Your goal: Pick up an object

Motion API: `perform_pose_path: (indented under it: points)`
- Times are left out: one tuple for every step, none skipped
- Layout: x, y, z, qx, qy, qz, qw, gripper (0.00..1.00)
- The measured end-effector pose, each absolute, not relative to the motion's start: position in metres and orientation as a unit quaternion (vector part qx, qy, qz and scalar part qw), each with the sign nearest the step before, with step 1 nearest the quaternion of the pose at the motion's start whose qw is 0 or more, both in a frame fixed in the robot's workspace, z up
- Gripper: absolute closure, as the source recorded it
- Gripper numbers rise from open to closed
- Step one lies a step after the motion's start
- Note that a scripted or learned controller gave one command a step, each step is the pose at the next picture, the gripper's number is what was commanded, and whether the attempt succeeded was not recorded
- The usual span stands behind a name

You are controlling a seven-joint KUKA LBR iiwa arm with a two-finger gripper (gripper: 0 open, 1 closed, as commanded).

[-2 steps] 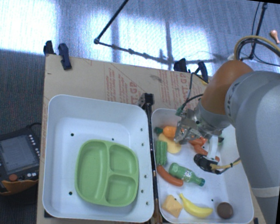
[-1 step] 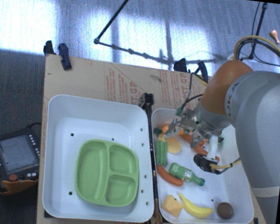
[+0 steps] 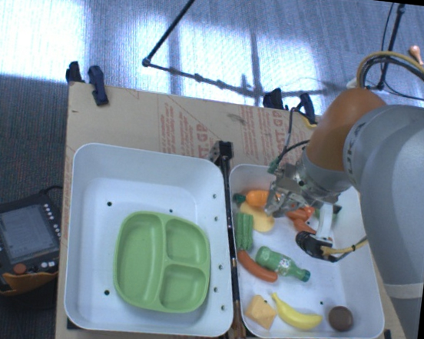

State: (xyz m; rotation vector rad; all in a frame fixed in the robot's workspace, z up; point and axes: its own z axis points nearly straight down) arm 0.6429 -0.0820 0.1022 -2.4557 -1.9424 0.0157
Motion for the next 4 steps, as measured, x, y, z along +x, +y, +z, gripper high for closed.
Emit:
perform_pose_path:
  points:
    - [0.643,-0.082,0.102,-0.784,-0.621,0.0052,0.006,0.00]
    - [0.627,-0.080,0.085,-0.794,-0.608,0.0023,0.002,0.00]
    - [0.628,-0.080,0.095,-0.793,-0.609,0.0028,0.004,1.00]
    - [0.628,-0.080,0.095,-0.793,-0.609,0.0029,0.004,0.00]
